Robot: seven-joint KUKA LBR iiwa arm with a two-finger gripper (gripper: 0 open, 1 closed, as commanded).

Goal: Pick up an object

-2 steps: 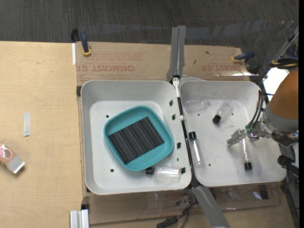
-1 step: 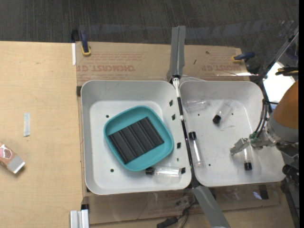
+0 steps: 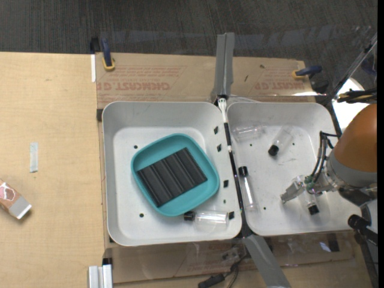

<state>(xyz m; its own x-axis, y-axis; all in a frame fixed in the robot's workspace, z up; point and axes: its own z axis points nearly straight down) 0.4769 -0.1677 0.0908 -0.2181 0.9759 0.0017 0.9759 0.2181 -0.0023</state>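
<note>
Grey gripper: low in the right white bin, fingers' state unclear.
Left bin: teal ridged tray.

Robotics lab or workshop, bench w/ cardboard sheet clamped at 12 o'clock, two white bins side by side, grey carpet floor.

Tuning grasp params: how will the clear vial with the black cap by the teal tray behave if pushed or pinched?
The clear vial lies on its side against the teal tray, so it probably rolls when nudged. It looks like thin, see-through plastic, likely light. Its smooth round body may slip from the gripper.
</note>
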